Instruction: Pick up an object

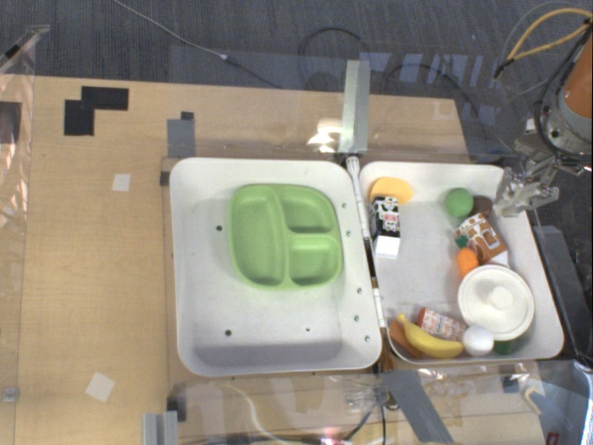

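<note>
Hovering over the right bin's far corner, the gripper carries nothing I can see, its spread unclear, so picking remains undone.

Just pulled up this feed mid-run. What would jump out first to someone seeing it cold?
The green divided plate lying alone in the middle of the left bin stands out at once. Next comes the clutter in the right bin: a white lidded bowl near its front right, a banana along the front wall, a green ball and a yellow piece toward the back. The gripper hangs over that bin's back right corner.
</note>
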Robot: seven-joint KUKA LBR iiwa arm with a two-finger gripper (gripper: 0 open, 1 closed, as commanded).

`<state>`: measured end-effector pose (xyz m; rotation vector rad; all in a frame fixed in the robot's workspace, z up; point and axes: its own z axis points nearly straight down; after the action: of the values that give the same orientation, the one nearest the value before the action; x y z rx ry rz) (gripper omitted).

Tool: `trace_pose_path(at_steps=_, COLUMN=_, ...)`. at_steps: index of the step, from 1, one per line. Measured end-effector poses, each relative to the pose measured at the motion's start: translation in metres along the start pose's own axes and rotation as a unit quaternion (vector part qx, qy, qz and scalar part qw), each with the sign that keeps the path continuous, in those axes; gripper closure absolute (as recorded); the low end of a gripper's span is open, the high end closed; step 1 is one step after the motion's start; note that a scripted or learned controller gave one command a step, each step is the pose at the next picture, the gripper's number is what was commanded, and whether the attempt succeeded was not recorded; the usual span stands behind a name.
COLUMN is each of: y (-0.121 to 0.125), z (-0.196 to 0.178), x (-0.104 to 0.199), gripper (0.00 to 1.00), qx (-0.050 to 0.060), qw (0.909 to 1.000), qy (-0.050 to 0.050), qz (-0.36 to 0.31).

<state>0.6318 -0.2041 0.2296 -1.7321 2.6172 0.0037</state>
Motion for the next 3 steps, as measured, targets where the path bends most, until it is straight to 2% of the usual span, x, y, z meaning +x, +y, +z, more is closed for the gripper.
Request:
trace_pose_path(at_steps=1, y=-0.001, z=-0.004, x=0.0, gripper=0.0, qx=0.004, qw=1.0, qy=0.0, qz=0.0)
trace_pose_path(at_steps=2, y=0.033, z=0.109, x=0.017, gripper=0.0, qx=0.014, qw=0.9982, qy=0.001, qz=-0.059)
trace_pose_path(at_steps=3, y=0.036, z=0.119, x=0.023, gripper=0.0, qx=0.025, qw=0.9994, qy=0.002, qz=-0.021)
